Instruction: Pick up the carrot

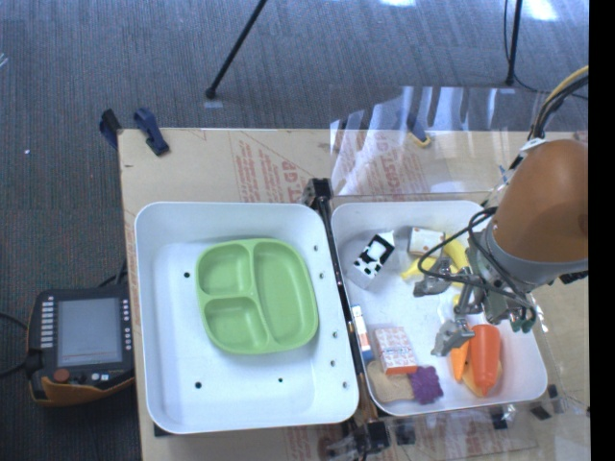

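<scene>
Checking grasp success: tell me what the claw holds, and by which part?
Cannot be told: the claw sits at the carrot top end, but no grip is visible.

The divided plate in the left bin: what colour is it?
Light green; the divided plate shows clearly in the camera view.

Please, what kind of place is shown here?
Probably a robotics lab, not a kitchen: two white bins on a bench, an arm over toy food, a control pendant on the carpet.
</scene>
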Available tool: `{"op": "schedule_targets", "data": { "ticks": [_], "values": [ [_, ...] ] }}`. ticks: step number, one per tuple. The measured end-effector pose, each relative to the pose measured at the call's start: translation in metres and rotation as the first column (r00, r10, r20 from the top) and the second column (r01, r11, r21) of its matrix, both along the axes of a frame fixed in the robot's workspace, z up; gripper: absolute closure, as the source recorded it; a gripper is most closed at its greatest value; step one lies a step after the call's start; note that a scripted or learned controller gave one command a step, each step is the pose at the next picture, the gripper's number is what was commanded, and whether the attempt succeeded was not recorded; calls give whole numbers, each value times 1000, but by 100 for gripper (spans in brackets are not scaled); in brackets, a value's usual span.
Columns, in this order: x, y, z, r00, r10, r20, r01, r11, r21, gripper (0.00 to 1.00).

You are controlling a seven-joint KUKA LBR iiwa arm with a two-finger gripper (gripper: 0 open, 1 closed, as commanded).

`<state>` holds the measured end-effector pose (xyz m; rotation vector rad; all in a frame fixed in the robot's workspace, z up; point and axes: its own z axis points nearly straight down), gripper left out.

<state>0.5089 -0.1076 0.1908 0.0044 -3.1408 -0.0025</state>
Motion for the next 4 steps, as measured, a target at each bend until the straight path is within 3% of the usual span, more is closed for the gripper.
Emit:
{"op": "schedule_targets", "data": {
  "ticks": [1, 2, 3, 4],
  "values": [
    [-34, -25, -98, 996, 90, -7, -90, 996, 3, 0],
    [-30, -23, -86, 995, 97, -1, -97, 995, 1, 100],
    [-20, -26, -50, 994, 105, 5, -105, 994, -2, 100],
    [-8, 0, 12, 993, -118, 4, 118, 993, 0, 100]
  ]
}}
